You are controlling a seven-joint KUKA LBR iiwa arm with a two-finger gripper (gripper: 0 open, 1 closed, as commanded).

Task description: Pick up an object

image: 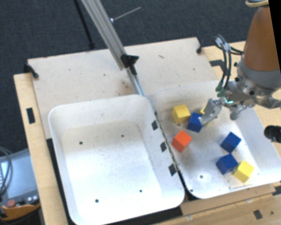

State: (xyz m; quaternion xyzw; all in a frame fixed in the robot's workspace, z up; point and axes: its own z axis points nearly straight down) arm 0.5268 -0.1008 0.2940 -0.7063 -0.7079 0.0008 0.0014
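Several small cubes lie in the right bin [257,132]. A yellow cube [180,113] and a blue cube [194,122] sit near its upper left, with an orange cube [182,140] just below them. Lower right are two more blue cubes [231,142] [226,163] and a second yellow cube [243,171]. My gripper [224,111] hangs low over the upper part of this bin, open. Its left finger [211,109] reaches down beside the upper blue cube, touching or nearly touching it. Nothing sits between the fingers.
The left bin [111,157] sits alongside, with a dividing rim between the two. A slanted metal pole [107,29] rises from the back of the bench. A black part [279,136] sticks in over the right bin's right rim.
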